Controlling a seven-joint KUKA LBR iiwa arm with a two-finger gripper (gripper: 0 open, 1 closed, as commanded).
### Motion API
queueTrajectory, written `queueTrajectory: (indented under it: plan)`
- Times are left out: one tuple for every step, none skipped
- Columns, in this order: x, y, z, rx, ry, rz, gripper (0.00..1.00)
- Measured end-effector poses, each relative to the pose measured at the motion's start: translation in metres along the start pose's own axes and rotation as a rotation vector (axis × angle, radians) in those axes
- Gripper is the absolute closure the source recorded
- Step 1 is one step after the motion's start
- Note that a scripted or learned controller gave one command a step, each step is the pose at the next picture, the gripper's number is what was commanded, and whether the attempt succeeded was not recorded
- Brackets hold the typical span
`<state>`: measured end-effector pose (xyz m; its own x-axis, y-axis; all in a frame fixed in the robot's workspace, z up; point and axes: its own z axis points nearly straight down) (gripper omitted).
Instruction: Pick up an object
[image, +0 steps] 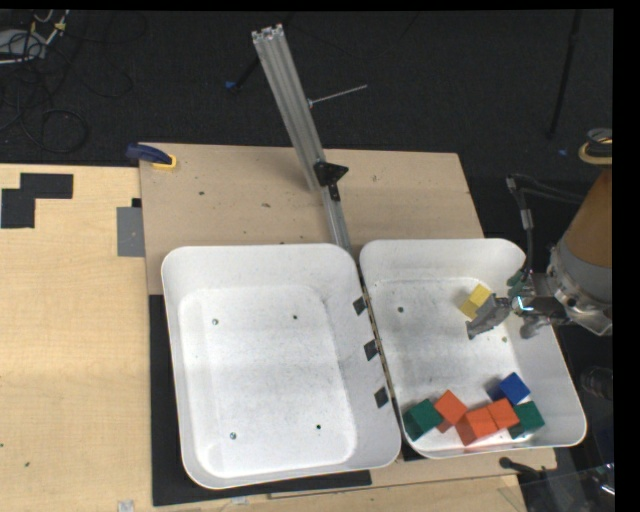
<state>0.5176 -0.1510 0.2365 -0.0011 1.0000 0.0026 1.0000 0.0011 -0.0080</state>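
Reaching in from the 3 o'clock side, the hand (495, 316) is seen low over the right bin (430, 262), just beside a yellow block (477, 298) that lies at about 2 o'clock in that bin. Whether the hand is spread or pressed together cannot be told, since the grey tip is small and blurred; the yellow block is seen at the tip's upper left, touching or nearly touching it, not clearly inside it. No grasp can be claimed.

The remaining blocks are gathered at the bin's 5 o'clock corner: a dark green block (421, 417) and an orange block (451, 407) side by side, a larger orange block (481, 422) next to them, a blue block (513, 387) above, and a second green block (527, 417) against the rim. The left bin (190, 275) is seen at 9 o'clock of the right one, on the wooden surface (240, 190).

The step in hand is judged to be a closing attempt on the yellow block. Several failures may be expected. If the hand is offset toward 4 o'clock of the block, as appears, the block may be pushed aside rather than enclosed, and slid toward the bin wall at 1 o'clock. A corner-only pinch may be made, so that the block is twisted out on lifting. The sloped bin wall nearby may also be struck if the descent is continued.
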Motion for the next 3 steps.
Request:
queueTrajectory:
  plan:
    - [-0.001, 0.001, -0.002, -0.005, -0.001, 0.004, 0.0]
    - [-0.002, 0.005, 0.061, 0.002, 0.0, 0.002, 0.0]
    - [-0.006, -0.001, 0.107, 0.001, 0.0, 0.002, 0.0]
